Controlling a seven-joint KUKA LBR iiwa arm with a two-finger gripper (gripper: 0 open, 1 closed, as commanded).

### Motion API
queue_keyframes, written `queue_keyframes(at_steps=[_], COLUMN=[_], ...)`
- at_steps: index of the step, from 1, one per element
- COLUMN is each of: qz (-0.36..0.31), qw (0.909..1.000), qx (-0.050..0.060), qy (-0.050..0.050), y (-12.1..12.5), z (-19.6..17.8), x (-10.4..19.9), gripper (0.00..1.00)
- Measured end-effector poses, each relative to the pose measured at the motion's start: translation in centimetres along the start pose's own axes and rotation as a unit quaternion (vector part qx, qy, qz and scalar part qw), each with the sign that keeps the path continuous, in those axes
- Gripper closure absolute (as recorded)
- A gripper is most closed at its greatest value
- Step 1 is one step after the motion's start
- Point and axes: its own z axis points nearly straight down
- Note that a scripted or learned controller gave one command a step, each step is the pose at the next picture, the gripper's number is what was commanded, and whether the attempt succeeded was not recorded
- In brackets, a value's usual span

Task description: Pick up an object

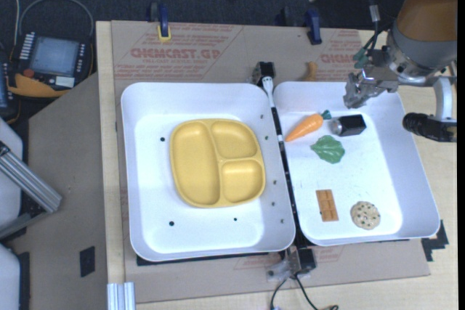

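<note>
The right bin [396,163] holds several small items. An orange toy carrot [304,127] lies at its far left, with a dark cylinder with a silver end [349,125] just right of it. A green leaf piece [328,149] rests below them. A brown wafer [327,205] and a round cookie [365,215] lie near the front. My gripper [356,94] hangs over the bin's far part, just above and beyond the dark cylinder, with nothing seen in it.
The left bin [138,178] holds a yellow divided plate [216,161]. A black part of the arm [429,125] reaches over the right bin's right rim. Blue clamps [164,19] stand at the board's far edge.
</note>
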Motion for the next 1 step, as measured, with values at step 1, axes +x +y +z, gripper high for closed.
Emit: queue_keyframes(at_steps=[1], qz=[-0.001], qw=[1.0], qx=[0.0], qy=[0.0], y=[-0.44], z=[-0.29], x=[4.8], gripper=[1.0])
